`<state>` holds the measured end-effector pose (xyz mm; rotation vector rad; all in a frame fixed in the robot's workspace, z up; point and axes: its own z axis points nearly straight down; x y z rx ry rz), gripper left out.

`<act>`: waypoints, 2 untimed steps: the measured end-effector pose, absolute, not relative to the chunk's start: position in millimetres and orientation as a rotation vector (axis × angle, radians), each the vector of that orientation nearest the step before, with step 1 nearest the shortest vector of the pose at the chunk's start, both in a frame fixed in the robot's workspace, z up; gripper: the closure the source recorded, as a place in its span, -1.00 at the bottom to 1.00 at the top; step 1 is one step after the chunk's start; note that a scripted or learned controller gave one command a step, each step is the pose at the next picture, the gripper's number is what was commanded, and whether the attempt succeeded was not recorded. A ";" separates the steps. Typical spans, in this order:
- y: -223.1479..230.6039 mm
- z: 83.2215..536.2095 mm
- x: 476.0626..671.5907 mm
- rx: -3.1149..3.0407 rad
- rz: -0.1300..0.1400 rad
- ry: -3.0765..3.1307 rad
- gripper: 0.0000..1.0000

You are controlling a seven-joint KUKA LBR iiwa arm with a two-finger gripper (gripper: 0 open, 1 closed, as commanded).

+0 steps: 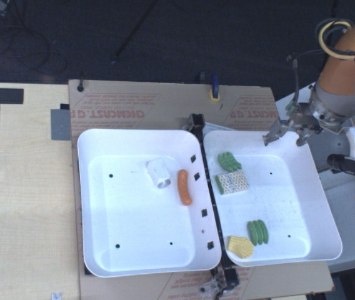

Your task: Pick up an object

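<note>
**Six small things in two bins, gripper above the far right rim**

Left bin (96,255): one white cup (159,172) on its side, one orange sausage (184,187) just beside it. Right bin (315,230): two green bundles (229,162) (258,232), one patterned block (232,182), one yellow piece (240,247). The gripper (289,133) hangs over the right bin's far rim, fingers spread, apparently holding nothing. Cardboard (140,108) lies under both bins on the worktop (21,199).
</note>
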<state>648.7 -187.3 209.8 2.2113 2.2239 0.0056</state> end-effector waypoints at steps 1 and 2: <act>-188.1 219.9 644.4 2.216 -0.003 2.228 1.00; -112.5 294.3 645.1 2.212 0.006 2.227 1.00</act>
